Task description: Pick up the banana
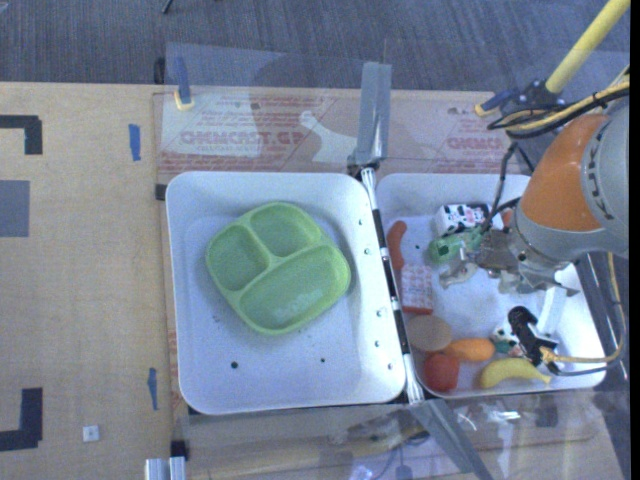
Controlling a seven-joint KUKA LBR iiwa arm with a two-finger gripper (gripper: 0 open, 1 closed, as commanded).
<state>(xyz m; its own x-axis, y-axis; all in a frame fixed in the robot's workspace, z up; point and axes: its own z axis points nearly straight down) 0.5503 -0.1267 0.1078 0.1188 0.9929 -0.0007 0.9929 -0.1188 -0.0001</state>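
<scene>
The yellow banana (pixel 513 372) lies in the front right corner of the right bin (pixel 470 303), curved side down, next to an orange carrot-like piece (pixel 470 349). My gripper (pixel 462 266) hangs over the middle of that bin, farther back than the banana and to its left, well apart from it. A small green item (pixel 444 249) sits right at the gripper's tip; whether it is touched is unclear.
Also in the right bin are a red sausage (pixel 397 243), a black-and-white carton (pixel 462 214), a pale packet (pixel 417 289), a brown disc (pixel 432 331) and a red tomato (pixel 441 370). A green divided plate (pixel 278 266) rests in the left bin (pixel 200 368).
</scene>
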